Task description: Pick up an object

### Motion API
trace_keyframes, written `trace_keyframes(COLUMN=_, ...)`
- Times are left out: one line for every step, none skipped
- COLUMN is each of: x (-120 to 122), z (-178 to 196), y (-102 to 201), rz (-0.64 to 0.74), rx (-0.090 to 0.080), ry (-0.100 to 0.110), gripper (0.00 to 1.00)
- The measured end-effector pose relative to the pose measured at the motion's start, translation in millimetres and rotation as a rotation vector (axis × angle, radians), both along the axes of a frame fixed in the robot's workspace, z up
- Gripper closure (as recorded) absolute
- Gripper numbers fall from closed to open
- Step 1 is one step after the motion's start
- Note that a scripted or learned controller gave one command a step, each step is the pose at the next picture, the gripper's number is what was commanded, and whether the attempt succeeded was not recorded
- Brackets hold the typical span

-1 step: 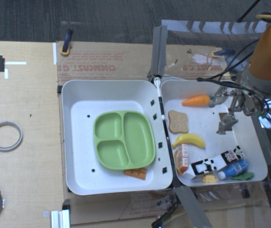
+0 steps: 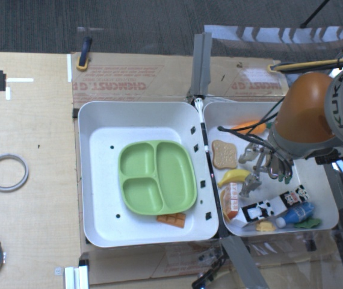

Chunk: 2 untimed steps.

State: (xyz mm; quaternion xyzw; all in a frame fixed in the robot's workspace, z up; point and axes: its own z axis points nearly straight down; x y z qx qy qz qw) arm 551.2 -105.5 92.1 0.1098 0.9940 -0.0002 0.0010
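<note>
My gripper [image 2: 253, 172] hangs over the right bin [image 2: 325, 185], below the orange band of the arm [image 2: 304, 110]. It is just right of a yellow banana [image 2: 233, 176] and a slice of bread [image 2: 224, 153]. Below it lie a red packet [image 2: 231, 200], a black-and-white toy [image 2: 260, 210] and a blue bottle [image 2: 295, 214]. I see nothing held in the gripper.
The left bin [image 2: 96, 161] holds a green divided plate [image 2: 157, 177] with a brown waffle-like piece [image 2: 171, 220] at its lower edge. An orange item [image 2: 248, 126] sits at the back of the right bin, partly under the arm. A small yellow piece [image 2: 265, 226] and a green scrap [image 2: 309, 223] lie near the front wall.
</note>
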Motion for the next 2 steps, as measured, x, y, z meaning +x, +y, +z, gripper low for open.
trace_keyframes(x=-19, z=0, y=3, rz=-0.182, rx=0.0, ry=0.001, gripper=0.0)
trace_keyframes(x=-6, z=15, y=-106, rz=-0.171, rx=-0.001, ry=-0.002, gripper=0.0)
